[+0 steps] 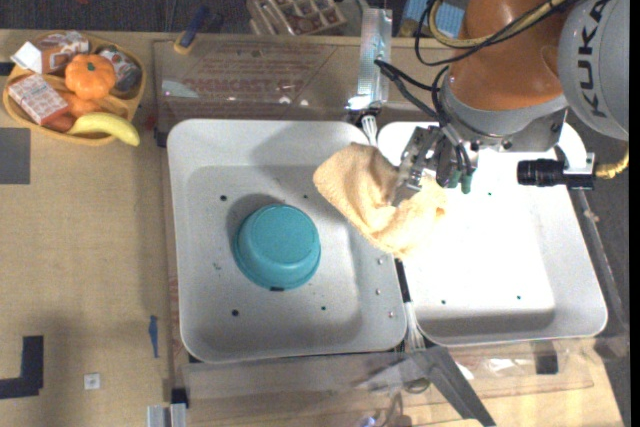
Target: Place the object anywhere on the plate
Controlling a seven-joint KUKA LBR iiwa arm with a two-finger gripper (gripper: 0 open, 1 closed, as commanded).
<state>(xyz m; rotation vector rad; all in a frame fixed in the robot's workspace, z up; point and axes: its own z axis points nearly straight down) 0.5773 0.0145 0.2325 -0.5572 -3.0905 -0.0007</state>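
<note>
Desk (80, 265): plain wood colour, carrying two shallow white bins side by side, nearest edge at the bottom of the view.
Left bin (200, 315): white, with a teal plate (278, 246) lying in it upside-down-bowl style, roughly in the middle, well apart from the walls.
Right bin (520, 275): white, bright under the light, bare floor toward the near side.
Cloth (375, 200): a yellow crumpled cloth, draped right over the divide where the two bins meet, part hanging into the left bin and part in the right one. It's near the plate but not touching it.
End effector (425, 173): sits at the top right edge of the cloth, fingers pointing down and tilted left, and a fold of the cloth looks pinched between them, so I'd say it's grasping the cloth.
Arm (510, 45): grey with an orange band, coming in from the right above the right bin.
Basket (70, 95): far left corner of the desk, holding toy food incl. a banana and a small pumpkin.
Clear box (260, 75): see-through, just behind the left bin.
</note>
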